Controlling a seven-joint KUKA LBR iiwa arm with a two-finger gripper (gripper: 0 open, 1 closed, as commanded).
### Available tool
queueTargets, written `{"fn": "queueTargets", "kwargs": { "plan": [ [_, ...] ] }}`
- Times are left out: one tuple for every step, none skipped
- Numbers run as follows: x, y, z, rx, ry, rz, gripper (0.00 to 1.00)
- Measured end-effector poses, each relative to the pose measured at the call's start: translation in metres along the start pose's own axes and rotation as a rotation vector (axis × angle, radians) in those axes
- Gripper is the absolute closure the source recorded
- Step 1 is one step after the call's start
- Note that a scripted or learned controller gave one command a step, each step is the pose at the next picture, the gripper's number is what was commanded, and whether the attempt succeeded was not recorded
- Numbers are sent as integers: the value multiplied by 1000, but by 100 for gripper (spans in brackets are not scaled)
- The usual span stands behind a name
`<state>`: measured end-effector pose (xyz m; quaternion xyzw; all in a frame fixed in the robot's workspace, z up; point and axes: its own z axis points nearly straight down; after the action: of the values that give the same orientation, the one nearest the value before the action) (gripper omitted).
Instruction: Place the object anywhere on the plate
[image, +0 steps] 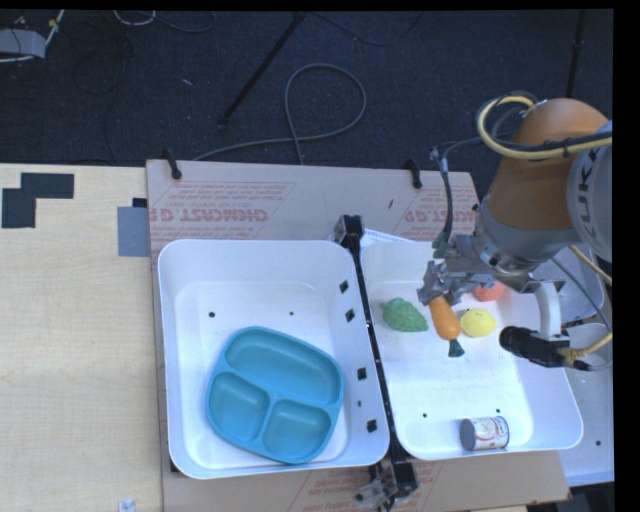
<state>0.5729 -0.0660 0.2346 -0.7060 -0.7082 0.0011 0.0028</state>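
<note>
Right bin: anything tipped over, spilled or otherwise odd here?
Only the small can stands out: it lies on its side near the right bin's front edge. Nothing looks spilled or damaged; the blue plate sits flat.

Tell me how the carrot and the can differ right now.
The carrot is orange and tapered; the can is a white-labelled cylinder with a grey end. The carrot sits at the gripper, pointing down the view, near the green toy and lemon; the can lies on its side alone at the near edge. Both are in the right bin, not on the plate.
</note>
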Motion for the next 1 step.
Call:
{"fn": "queueTargets", "kwargs": {
  "plan": [
    [51, -17, 13, 1, 0, 0, 100]
  ]
}}
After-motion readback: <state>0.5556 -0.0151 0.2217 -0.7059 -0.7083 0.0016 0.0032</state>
